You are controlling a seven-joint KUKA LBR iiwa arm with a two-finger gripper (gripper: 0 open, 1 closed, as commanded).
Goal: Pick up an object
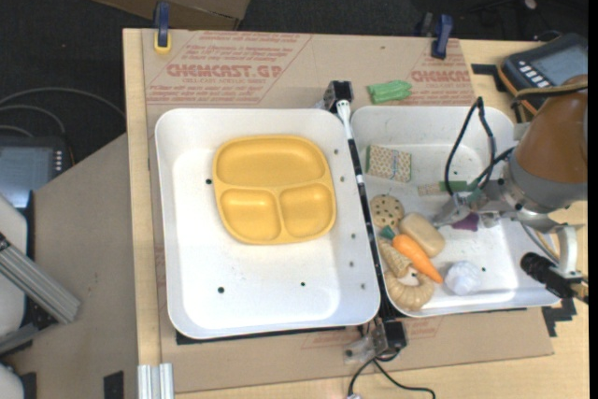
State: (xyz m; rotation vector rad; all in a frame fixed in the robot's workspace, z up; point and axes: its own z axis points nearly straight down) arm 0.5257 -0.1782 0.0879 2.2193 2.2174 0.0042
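Status: the pick is not yet accomplished, as far as the camera view shows.

The arm [551, 154] reaches in over the right bin [486, 119], with its gripper [464, 212] low near the bin's middle. Whether the claw is apart, together or clamped on anything cannot be told; its tip is small and confused with a purplish item [467, 221] just beside it. Nothing can be confirmed as held.

Candidate objects all lie in the right bin, crowded toward its left wall and near-left corner:
- a toy carrot [416, 258], lying across a pale bread-like piece [421, 233];
- a speckled round cookie [384, 208] against the left wall;
- a tan ring-shaped item [409, 292] in the near-left corner;
- a white crumpled ball [461, 277] near the front edge;
- a patterned square packet [389, 163] toward the far-left part of the bin.

The left bin [187, 266] carries a yellow divided plate [275, 187], lying flat toward its far side. A green object [389, 92] rests on the bench beyond the right bin's far edge.

Judgement: the work stands at the approach or grasp stage. Closing on an item, if not done, and lifting it free remain.
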